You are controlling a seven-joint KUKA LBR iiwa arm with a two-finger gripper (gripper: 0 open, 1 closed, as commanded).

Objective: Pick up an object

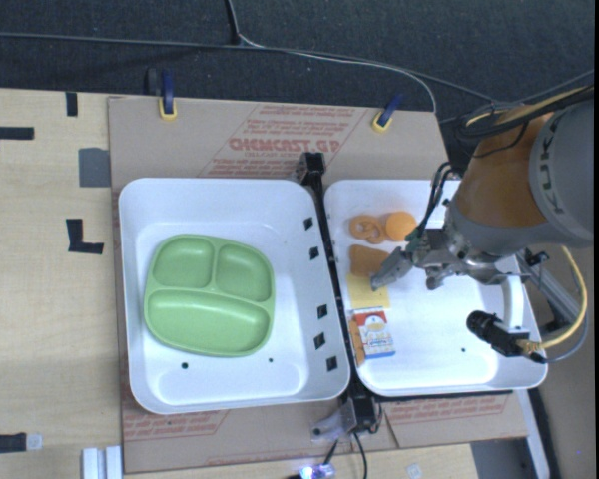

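The right bin [449, 362] holds several small items along its left side: an orange pretzel-shaped piece [365, 230], an orange ball [400, 225], a brown-orange wedge [367, 257], a pale yellow block [363, 291] and a small red-and-white box [374, 334]. My gripper [409, 275] hangs low over the middle of this bin, just right of the wedge and the yellow block. Its fingers are spread open. One fingertip [382, 276] points at the yellow block's upper right edge. Nothing sits between the fingers.
The left bin [140, 203] holds a green divided plate [210, 294]. A black divider with clips [326, 267] runs between the bins. A black fitting with a yellow cable [496, 334] hangs off the arm over the right bin's right part.
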